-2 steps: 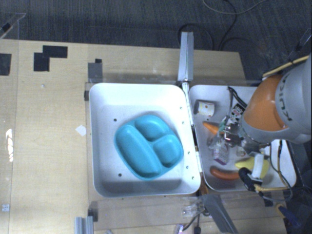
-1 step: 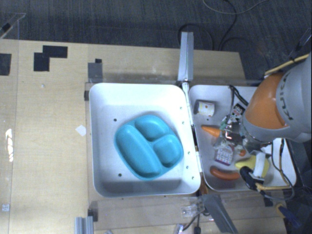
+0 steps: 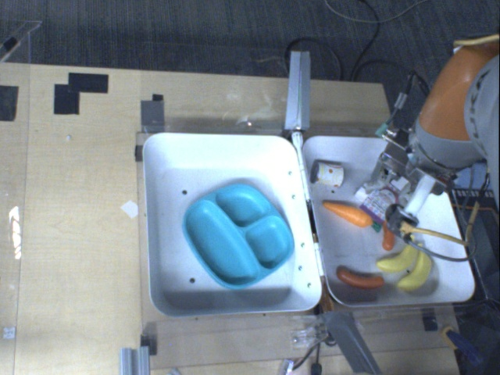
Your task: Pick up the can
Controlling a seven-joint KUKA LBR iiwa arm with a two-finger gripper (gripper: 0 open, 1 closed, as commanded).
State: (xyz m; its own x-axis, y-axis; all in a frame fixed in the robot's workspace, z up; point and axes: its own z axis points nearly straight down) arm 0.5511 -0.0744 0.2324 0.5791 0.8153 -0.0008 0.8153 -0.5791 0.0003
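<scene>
We see a light wooden table with black tape patches at upper left; dark grey carpet floor spans the top, crossed by a thin cable.

we are hovering our gripper over the right bin, above a carrot. a small can is lying at the far left, bananas and a sausage sitting near. a blue tray is resting in the left bin.
</scene>
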